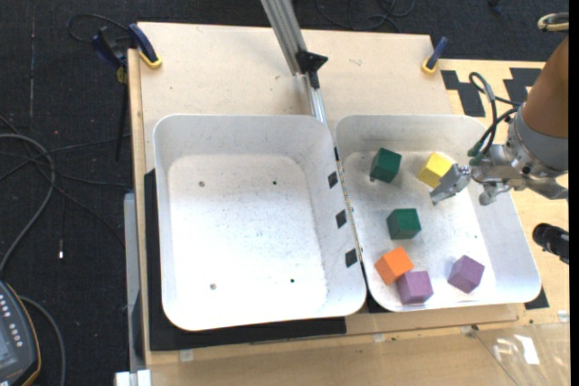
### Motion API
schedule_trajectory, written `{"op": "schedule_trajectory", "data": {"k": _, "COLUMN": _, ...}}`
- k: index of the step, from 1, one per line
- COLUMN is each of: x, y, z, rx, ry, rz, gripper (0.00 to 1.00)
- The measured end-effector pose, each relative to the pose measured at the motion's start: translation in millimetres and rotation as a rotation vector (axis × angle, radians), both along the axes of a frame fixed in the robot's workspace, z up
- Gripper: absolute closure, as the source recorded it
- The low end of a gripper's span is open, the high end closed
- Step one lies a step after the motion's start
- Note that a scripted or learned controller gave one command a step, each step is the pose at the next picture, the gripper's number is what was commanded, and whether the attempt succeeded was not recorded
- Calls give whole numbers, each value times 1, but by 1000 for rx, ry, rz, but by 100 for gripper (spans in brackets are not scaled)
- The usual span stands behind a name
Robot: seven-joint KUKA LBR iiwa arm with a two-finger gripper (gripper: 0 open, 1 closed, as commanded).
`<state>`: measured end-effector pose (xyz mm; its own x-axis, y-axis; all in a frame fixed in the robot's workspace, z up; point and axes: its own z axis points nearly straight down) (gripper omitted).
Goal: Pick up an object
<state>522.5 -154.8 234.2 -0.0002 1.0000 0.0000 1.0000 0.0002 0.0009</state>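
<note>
Gripper [463, 183] beside yellow cube [437, 168] in right bin [507, 235] | finger state cannot be told | cube judged light, rigid | opposite flat faces advised for grasp

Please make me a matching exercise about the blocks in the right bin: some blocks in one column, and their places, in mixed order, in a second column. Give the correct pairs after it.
Blocks:
1. yellow block
2. orange block
3. upper green block
4. right purple block

Places:
A. touching the other purple block, near the bin's front edge
B. right next to the tool
C. toward the front right corner of the right bin, standing alone
D. at the back of the bin, left of the yellow block

Pairs: 1-B, 2-A, 3-D, 4-C
</note>
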Motion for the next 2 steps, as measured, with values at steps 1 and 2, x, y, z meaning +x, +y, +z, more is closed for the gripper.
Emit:
{"op": "schedule_trajectory", "data": {"k": 1, "x": 34, "y": 41, "z": -132, "rx": 2, "ry": 7, "rz": 4, "gripper": 0}}
{"op": "schedule_trajectory", "data": {"k": 2, "x": 35, "y": 39, "z": -118, "rx": 0, "ry": 0, "rz": 0, "gripper": 100}}
